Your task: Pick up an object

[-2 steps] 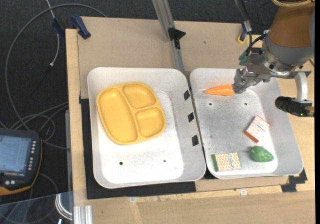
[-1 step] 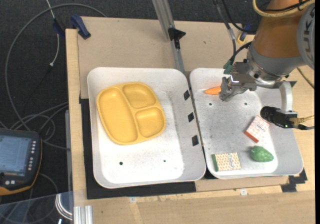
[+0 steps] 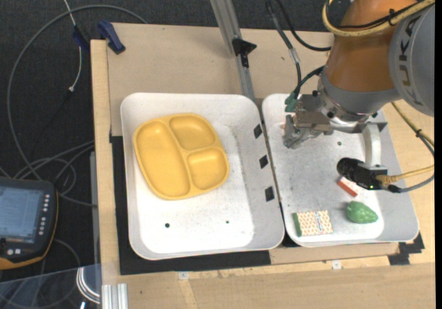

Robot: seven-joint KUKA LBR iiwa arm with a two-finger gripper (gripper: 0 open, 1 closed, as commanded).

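yellow divided plate (image 3: 181, 155) in left bin (image 3: 207, 231), hand (image 3: 295, 136) above right bin (image 3: 311, 183) with a green lump (image 3: 361, 213)

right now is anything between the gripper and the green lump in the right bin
Mostly bare floor of the right bin lies between the gripper and the green lump. A small red piece sits close to that line, just on the gripper's side of the lump; the patterned card lies aside.
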